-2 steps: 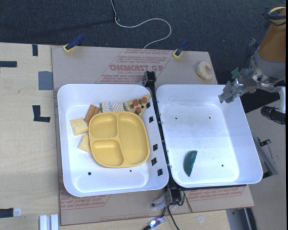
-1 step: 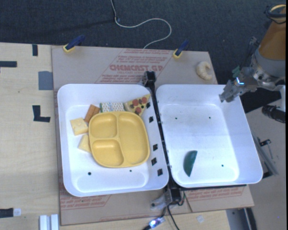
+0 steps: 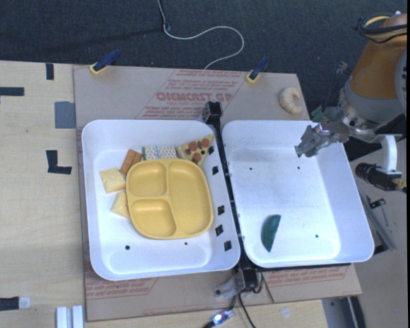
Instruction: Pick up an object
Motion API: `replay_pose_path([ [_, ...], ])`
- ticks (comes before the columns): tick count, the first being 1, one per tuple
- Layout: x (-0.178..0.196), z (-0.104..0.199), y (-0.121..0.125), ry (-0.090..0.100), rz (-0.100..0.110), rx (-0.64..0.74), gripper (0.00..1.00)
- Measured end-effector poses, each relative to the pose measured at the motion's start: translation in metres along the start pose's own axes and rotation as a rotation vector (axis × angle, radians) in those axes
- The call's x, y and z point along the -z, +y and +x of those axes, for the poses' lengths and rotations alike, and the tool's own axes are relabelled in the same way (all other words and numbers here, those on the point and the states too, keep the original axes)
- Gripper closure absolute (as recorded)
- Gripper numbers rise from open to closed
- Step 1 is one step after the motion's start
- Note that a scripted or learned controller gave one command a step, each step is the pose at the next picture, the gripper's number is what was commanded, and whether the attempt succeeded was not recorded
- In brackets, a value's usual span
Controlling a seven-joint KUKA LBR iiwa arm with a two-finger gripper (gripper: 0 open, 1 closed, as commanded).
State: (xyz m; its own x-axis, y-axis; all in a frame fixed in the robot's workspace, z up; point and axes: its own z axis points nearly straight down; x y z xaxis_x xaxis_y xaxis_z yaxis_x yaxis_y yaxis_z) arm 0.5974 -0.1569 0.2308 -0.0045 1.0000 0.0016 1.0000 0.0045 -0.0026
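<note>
Arm: I see the grey arm with its orange band (image 3: 374, 70) entering from the right of my camera view, its wrist hanging over the upper right corner of the right bin.

Gripper: the gripper (image 3: 307, 147) sits above the right bin's upper right area, close to the far rim. It is small and dark from this angle, and I cannot tell how it is set. I see nothing in it.

Right bin: the right bin (image 3: 342, 244) holds one dark green object (image 3: 270, 231), a slim leaf-shaped piece lying on the floor near the front wall, a little left of centre. It is well apart from the gripper, down toward the near edge of the bin.

Left bin: the left bin (image 3: 99, 251) holds a yellow divided plate (image 3: 169, 198) with three compartments, lying flat in the middle. Just beside its left edge I see pale cracker-like squares (image 3: 113, 180) and a brown piece (image 3: 130, 160). Along the plate's far edge lie a speckled strip (image 3: 158, 153) and a slice with red dots (image 3: 197, 146), near the wall between the bins.

Bench: both bins rest on a cardboard sheet (image 3: 171, 98) held by two blue-and-yellow clamps (image 3: 104, 61) at its far edge. A pale ring-shaped item (image 3: 292, 100) lies on the cardboard beyond the right bin. A thin white cable (image 3: 205, 34) loops across the dark floor behind.
</note>
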Motion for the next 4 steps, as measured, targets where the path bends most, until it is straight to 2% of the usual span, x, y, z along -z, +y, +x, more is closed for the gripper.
replay_pose_path([
  [2, -0.019, 0.079, -0.063, -0.001, 0.002, -0.001, 1.00],
  [3, -0.019, 0.130, -0.096, 0.000, 0.003, 0.001, 1.00],
  [4, 0.000, 0.162, -0.100, 0.000, -0.001, 0.001, 1.00],
])
